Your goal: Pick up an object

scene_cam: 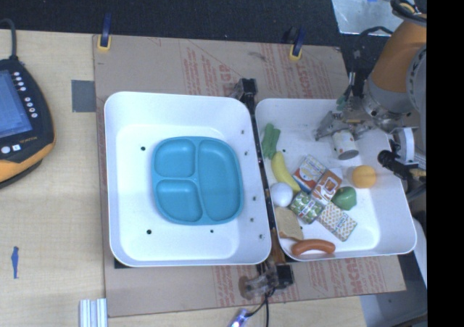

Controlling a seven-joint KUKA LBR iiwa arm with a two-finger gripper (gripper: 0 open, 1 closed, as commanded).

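Note:
My gripper point(346, 128) hangs over the back part of the right bin point(395, 235), open, with its fingers spread left and right. A small white cylinder point(346, 146) lies just in front of it, below the gap between the fingers and not clamped. To the front right of it sits an orange ball point(363, 176). A green lime point(345, 197), a yellow banana point(284, 171), a white egg point(280, 193), several printed packets point(319, 188) and a red sausage point(313, 248) lie further forward in the same bin.
The left bin point(123, 246) holds a blue divided plate point(197, 179). A green vegetable point(269, 138) lies by the right bin's left wall, and a bread slice point(290, 226) near its front. A teach pendant point(20, 119) rests at the far left of the bench.

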